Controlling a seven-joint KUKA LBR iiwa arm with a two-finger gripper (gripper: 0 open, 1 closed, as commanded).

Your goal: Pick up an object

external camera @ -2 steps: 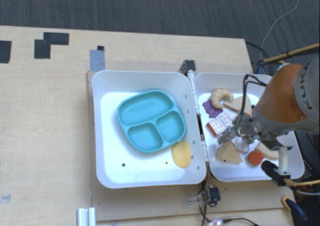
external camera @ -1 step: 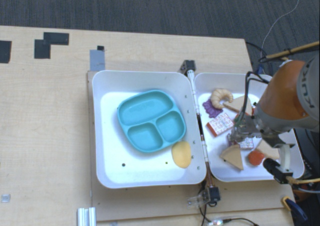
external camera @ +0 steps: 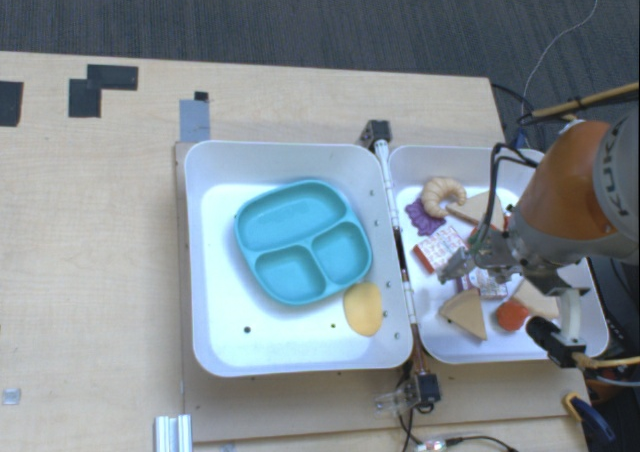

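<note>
In the right bin (external camera: 436, 350) lie a croissant (external camera: 440, 195), a purple piece (external camera: 426, 219), a red and white packet (external camera: 439, 251), a tan wedge (external camera: 467, 315), a small red round thing (external camera: 512, 316) and a beige slab (external camera: 486, 208). My gripper (external camera: 478, 270) hangs low over the middle of this bin, just above the tan wedge and right of the packet. The wrist hides what lies directly beneath it. No object is visibly lifted.
The left bin (external camera: 212, 335) holds a blue divided plate (external camera: 301, 240) and a yellow oval thing (external camera: 364, 309) near its front right corner. The arm's orange band (external camera: 562, 190) covers the right bin's far right side. Cables run at the bench's front edge (external camera: 420, 395).
</note>
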